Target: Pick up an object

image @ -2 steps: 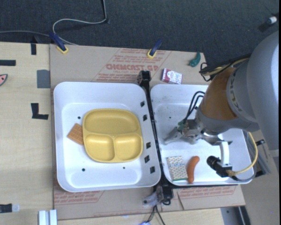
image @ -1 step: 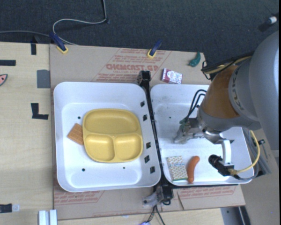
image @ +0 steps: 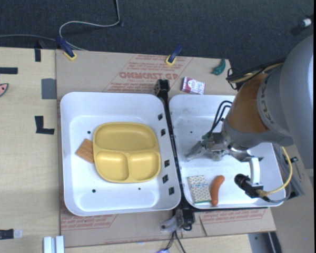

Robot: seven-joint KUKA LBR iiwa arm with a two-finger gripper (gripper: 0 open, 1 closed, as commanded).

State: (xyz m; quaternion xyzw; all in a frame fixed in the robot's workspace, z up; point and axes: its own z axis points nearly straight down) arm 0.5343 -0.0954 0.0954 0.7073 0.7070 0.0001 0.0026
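Gripper (image: 196,151), fingers splayed, grasping nothing; orange sausage (image: 217,190) lies toward frame's lower right, long axis near-vertical.

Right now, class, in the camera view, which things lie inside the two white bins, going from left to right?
Brown flat piece → yellow divided plate → gripper → patterned packet → orange sausage-shaped item.

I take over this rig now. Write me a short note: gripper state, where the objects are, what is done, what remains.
Gripper: low in the right bin, fingers spread, nothing between them.
Right bin: orange sausage-like toy and small patterned packet near the front wall.
Left bin: yellow divided plate over a brown cracker-like piece.
Done: nothing picked.
Left: grasp and lift one object.
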